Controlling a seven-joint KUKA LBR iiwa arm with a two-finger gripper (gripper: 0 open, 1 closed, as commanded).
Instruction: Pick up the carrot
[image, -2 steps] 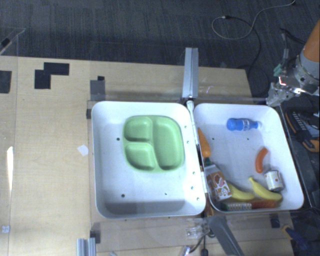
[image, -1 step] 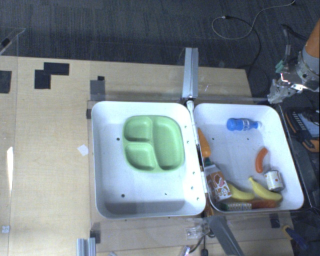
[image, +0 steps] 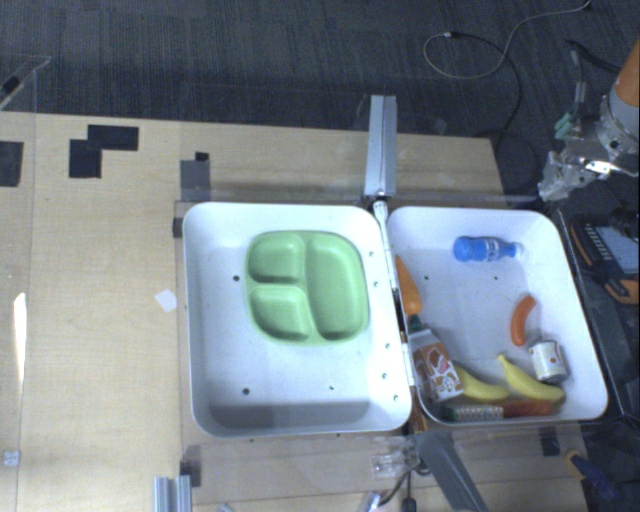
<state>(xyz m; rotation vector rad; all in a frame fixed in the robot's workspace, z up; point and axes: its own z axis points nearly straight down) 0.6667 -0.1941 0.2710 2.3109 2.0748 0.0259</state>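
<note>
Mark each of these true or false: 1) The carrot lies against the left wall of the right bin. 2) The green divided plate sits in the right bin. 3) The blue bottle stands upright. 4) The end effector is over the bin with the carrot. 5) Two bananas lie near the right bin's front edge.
1) True: the carrot lies along the left wall of the right bin.
2) False: the green divided plate sits in the left bin.
3) False: the blue bottle lies on its side.
4) False: the end effector is beyond the right bin's far right corner.
5) True: both bananas lie there.
</note>
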